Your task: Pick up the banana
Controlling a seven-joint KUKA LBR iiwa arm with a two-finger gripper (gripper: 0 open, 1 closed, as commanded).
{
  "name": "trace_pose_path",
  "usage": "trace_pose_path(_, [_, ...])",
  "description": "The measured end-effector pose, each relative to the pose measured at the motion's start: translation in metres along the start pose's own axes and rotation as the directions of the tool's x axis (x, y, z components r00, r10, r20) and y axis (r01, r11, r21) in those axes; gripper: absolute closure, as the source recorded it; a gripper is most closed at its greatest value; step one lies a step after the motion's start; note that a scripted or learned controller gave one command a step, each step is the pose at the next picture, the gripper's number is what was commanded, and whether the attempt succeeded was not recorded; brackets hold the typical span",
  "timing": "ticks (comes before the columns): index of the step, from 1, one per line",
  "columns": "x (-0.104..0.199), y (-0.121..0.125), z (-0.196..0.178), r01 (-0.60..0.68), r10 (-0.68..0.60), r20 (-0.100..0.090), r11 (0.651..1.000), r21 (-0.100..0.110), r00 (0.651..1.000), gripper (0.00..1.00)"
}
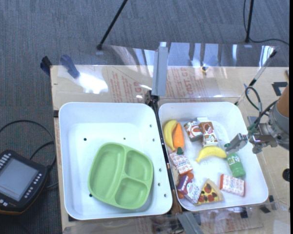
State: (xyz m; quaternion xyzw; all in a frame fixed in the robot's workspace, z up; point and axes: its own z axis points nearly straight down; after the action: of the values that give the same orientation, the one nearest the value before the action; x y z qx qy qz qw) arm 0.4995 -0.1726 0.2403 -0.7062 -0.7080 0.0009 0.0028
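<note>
Grey carpet surrounds the bench (88, 84), which bears two shallow white bins side by side. Left bin (78, 121): one green divided tray (121, 175), three compartments, lying toward the front right. Right bin (251, 145): toy food. A banana (211, 152) lies near the centre, curved, ends pointing down. A second banana (170, 132) lies along the left wall, touching an orange carrot (178, 136). Two small cartons (201, 130) sit toward the back; a green bottle (237, 165) lies right of the central banana; a pizza slice (211, 193) and red packets (233, 185) lie at the front. Gripper (236, 144) reaches in from the right, over the bin, just beside the central banana's right end. Whether it is apart or together: cannot tell. A teach pendant (12, 179) lies on the floor at left.
</note>
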Motion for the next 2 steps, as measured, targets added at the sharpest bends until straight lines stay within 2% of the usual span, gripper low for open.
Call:
trace_pose_path(1, [-0.028, -0.001, 0.008, -0.070, 0.070, 0.001, 0.998, -0.002, 0.998, 0.00])
trace_pose_path(2, [-0.036, 0.041, 0.065, -0.120, 0.120, 0.001, 0.993, 0.000, 0.993, 0.00])
